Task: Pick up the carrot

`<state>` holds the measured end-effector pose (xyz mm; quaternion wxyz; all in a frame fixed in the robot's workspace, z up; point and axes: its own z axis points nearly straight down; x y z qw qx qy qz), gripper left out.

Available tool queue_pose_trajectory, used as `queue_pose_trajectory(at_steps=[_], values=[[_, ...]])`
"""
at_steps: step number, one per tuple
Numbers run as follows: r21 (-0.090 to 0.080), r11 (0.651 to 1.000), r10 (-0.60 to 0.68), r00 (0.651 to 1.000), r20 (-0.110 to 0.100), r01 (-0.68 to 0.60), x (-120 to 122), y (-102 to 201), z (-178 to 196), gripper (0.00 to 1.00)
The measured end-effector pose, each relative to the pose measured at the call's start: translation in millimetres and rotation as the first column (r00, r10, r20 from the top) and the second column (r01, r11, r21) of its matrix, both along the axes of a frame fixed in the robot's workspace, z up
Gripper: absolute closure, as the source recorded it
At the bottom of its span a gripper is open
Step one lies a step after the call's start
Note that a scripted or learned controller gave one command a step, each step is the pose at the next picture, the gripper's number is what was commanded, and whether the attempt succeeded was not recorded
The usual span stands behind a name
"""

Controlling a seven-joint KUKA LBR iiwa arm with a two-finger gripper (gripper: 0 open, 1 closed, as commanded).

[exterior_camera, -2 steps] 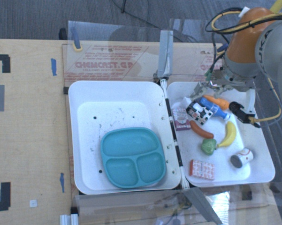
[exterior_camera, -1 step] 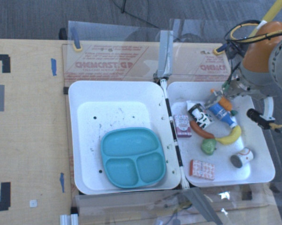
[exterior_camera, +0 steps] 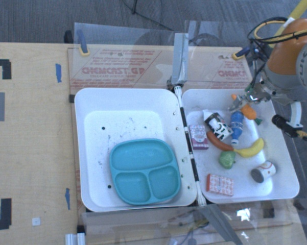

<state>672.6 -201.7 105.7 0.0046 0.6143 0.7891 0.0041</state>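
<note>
Nearest us, we see a flat patterned carton (exterior_camera: 220,185) below the smooth tapered carrot (exterior_camera: 249,112). Above-left of the carrot, the gripper (exterior_camera: 243,100) hangs; we cannot tell its state. Left of the carrot, a glossy white bin (exterior_camera: 92,111) rests on a pale wooden bench (exterior_camera: 30,152).

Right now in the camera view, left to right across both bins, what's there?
Blue divided plate → pink carton → pink patterned box → green ball → banana → baseball. The cluster of cow toy, blue bottle and carrot overlaps, so I left it out.
</note>
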Motion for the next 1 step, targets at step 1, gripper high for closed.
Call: queue_pose_trajectory(at_steps=[1], values=[[-0.002,0.987,-0.16,0.987,-0.008,0.16,-4.5,42.0,80.4,1.0]])
